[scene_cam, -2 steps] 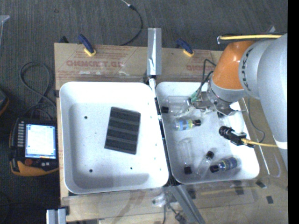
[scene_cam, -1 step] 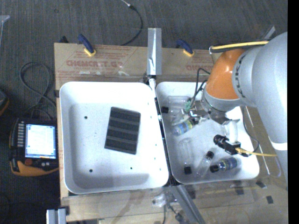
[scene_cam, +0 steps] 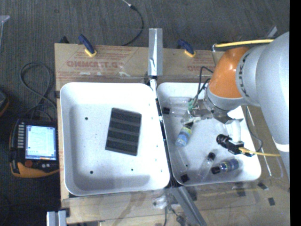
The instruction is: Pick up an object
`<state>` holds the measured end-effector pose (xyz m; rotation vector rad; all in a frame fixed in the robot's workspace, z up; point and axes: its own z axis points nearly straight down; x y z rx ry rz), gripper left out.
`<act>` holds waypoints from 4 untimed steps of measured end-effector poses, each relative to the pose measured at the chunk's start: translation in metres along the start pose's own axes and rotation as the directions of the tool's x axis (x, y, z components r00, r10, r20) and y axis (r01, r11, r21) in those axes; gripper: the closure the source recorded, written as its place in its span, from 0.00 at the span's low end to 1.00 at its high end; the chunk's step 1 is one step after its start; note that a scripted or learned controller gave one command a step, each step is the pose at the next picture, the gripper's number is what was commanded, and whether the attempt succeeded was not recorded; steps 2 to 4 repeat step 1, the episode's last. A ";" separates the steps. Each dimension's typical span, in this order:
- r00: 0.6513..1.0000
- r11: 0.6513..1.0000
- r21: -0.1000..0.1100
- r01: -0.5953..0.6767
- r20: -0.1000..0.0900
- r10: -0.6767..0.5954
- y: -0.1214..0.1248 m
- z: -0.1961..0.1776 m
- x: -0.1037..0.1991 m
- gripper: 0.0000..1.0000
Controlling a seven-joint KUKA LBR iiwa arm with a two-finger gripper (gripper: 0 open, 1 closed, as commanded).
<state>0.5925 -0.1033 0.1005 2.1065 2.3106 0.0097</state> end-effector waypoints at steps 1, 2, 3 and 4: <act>0.991 0.991 0.017 -0.134 -0.002 0.134 0.024 -0.107 0.011 1.00; 0.991 0.991 0.017 -0.134 -0.002 0.134 0.024 -0.107 0.011 1.00; 0.991 0.991 0.017 -0.134 -0.002 0.134 0.024 -0.107 0.011 1.00; 0.991 0.991 0.017 -0.134 -0.002 0.134 0.024 -0.107 0.011 1.00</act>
